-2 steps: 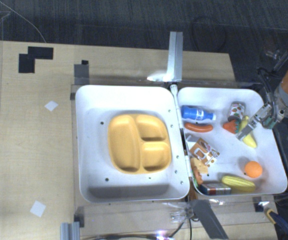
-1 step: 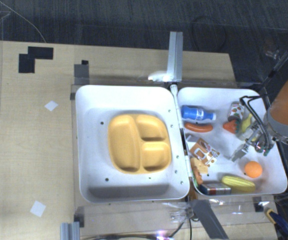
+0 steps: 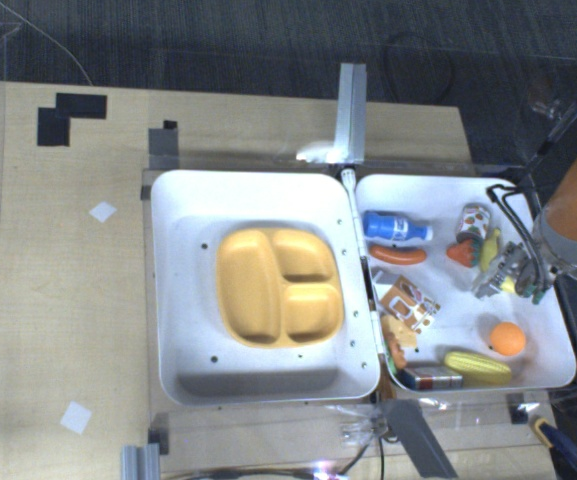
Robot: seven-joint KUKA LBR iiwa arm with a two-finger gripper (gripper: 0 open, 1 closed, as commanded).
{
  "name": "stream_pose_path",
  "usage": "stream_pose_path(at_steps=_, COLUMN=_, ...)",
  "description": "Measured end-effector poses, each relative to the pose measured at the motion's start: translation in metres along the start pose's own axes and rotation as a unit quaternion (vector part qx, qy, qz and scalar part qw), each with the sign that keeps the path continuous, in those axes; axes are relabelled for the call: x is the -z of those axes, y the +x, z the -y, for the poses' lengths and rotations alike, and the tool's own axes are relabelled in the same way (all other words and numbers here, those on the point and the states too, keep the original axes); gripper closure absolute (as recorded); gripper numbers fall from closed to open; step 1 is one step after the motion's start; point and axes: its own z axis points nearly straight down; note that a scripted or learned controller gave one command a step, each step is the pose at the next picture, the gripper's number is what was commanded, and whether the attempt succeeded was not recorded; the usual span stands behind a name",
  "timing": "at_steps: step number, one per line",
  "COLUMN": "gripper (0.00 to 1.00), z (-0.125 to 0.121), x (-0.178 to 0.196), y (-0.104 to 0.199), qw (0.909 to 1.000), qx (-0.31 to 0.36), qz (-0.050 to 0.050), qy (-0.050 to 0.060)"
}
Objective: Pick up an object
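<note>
Hand [image 3: 508,271] sat low in the right bin [image 3: 558,373], near its right wall, tbh couldn't tell if it was open or had hold of anything. Closest thing was the orange ball [image 3: 507,339], just toward the front edge from it. Yellow corn [image 3: 478,366] lay beyond that, long axis running left-right. Blue bottle [image 3: 396,229] and sausage [image 3: 397,256] were further left. The wood surface [image 3: 58,298] around the bins was open, but inside was pretty crowded.

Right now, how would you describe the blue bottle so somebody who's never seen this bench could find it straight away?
Start at the right bin, the one crowded with small toys. Along its far left side the blue bottle lies flat, just above the hot dog. It is the bin's one blue thing, with a white label and a white cap.
</note>
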Motion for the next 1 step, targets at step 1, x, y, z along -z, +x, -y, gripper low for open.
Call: stream_pose_path(at_steps=1, gripper=0.0, z=-0.0001, x=-0.0005, y=0.0004, qw=1.0, qx=0.0, qz=-0.001, qy=0.0)
